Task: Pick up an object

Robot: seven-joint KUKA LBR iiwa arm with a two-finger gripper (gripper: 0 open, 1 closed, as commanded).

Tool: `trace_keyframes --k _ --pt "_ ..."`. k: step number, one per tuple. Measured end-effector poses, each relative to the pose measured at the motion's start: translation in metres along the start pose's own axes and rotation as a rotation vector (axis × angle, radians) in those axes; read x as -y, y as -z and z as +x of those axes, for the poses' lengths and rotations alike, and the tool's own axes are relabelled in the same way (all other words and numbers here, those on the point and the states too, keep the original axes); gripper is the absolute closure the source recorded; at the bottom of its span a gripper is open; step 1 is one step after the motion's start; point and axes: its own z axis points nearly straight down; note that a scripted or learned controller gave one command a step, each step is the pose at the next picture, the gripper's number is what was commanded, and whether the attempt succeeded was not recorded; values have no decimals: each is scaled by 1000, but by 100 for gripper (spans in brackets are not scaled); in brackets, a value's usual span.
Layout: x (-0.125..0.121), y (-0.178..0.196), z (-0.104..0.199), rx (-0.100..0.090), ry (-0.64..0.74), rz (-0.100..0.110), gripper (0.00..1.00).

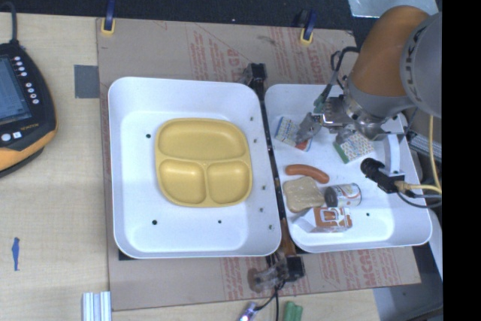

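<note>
Camera view: long reddish-orange hot dog (pixel 307 173) beside tan bread slice (pixel 302 195).

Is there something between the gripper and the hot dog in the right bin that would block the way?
Nothing visible does. The gripper sits over the upper left part of the right bin, and the hot dog lies just below it in the view, with bare white floor between them. The bread slice lies beyond the hot dog.
</note>
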Motion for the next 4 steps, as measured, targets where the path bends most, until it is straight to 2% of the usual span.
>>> trace_keyframes --k 1,2,3,4 --pt "-31 -46 -10 0 2 -5 0" --pt "-32 -35 -9 -2 3 -7 100" --pt "-32 -35 -10 -1 4 -6 0" --pt "-54 -46 -4 -1 0 -5 0"
